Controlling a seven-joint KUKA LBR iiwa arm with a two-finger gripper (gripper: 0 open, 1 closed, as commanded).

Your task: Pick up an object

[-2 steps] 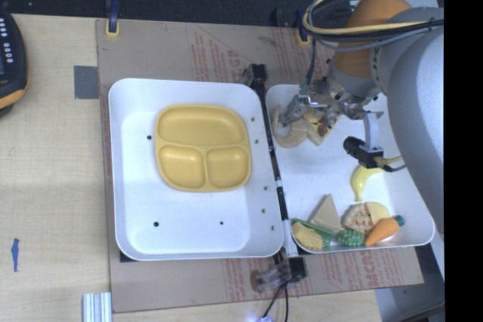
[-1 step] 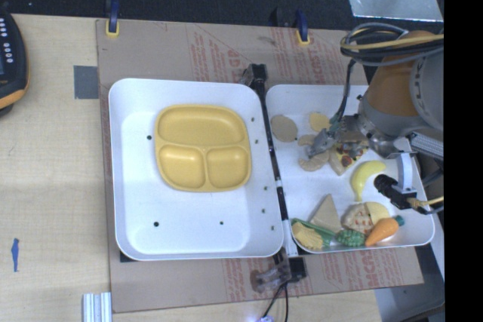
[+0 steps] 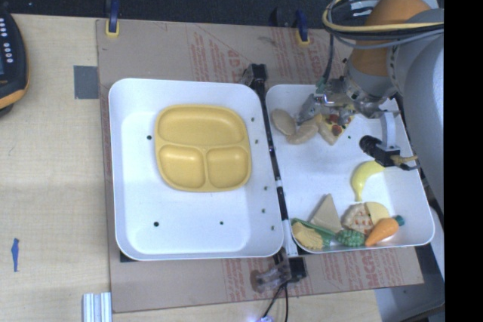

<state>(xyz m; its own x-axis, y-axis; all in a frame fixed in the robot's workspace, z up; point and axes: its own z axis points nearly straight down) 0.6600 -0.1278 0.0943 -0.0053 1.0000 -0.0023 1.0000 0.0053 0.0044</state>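
Spanning the whole view, the pale wooden desk (image 3: 45, 185) carries a brown cardboard sheet (image 3: 189, 49), and the two white bins sit side by side on that sheet. The grey arm (image 3: 423, 94) comes in from the right, with its orange band at the top right above the right bin.

The left bin (image 3: 189, 226) holds one thing, a yellow divided plate (image 3: 202, 145) lying flat in its upper middle with three compartments facing up. The right bin (image 3: 321, 173) holds all the loose toy food.

The gripper (image 3: 326, 105) is low over the far left corner of the right bin. It sits just above a tan rounded piece (image 3: 293, 127) and a small brown-and-beige piece (image 3: 330, 129), which lie close together. Whether the gripper is wide or narrow cannot be told from this angle, and nothing can be seen held in it.

A yellow banana (image 3: 366, 177) lies alone near the right wall, well apart from the gripper. Along the near edge the other pieces crowd together: a tan wedge (image 3: 326, 213), a corn cob (image 3: 308, 236), a green piece (image 3: 347, 239), a round speckled piece (image 3: 358, 217) and an orange carrot (image 3: 381, 230) in the near right corner.

A black and orange handset (image 3: 11, 60) rests at the desk's left edge.
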